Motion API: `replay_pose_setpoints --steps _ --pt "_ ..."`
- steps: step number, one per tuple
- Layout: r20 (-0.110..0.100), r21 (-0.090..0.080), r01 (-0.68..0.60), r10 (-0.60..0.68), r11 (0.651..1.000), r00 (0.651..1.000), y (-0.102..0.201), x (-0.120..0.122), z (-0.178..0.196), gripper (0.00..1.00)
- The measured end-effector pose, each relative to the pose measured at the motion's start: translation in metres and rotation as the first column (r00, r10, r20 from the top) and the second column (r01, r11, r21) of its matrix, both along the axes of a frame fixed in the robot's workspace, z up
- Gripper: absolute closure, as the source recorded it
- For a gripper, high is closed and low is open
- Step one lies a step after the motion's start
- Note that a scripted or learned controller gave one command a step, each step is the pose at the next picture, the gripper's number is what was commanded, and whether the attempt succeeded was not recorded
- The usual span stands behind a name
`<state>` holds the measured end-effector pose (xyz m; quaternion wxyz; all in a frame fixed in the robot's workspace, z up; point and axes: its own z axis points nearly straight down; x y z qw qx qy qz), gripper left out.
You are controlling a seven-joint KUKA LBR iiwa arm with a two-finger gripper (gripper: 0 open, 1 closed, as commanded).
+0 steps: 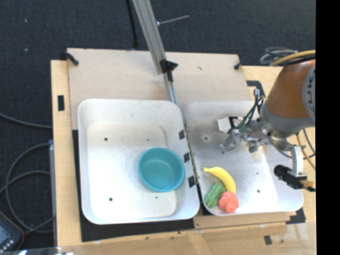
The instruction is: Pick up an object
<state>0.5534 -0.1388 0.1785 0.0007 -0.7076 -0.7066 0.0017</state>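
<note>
A yellow banana (222, 177), a green vegetable (214, 194) and a red fruit (229, 202) lie together at the front of the right bin (265, 195). A teal bowl (161, 169) sits in the left bin (106, 121), near its right wall. My gripper (240, 142) hangs over the middle of the right bin, above and behind the banana. Its fingers are spread apart, with nothing between them.
A slanted aluminium post (151, 28) rises from the board behind the bins. The arm's orange band (292, 89) and grey wrist cover the right bin's right side. Cables lie on the dark floor at the left.
</note>
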Motion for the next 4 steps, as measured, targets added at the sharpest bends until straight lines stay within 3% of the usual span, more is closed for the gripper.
replay_pose_setpoints --steps 1,2,4 --pt "-0.002 0.001 -0.001 0.001 1.000 1.000 -0.002 -0.005 -0.063 0.00" --pt "0.007 0.002 0.005 -0.005 1.000 1.000 -0.002 -0.003 -0.048 1.00" --pt "0.012 -0.001 -0.004 0.004 1.000 1.000 -0.006 0.003 0.050 1.00"
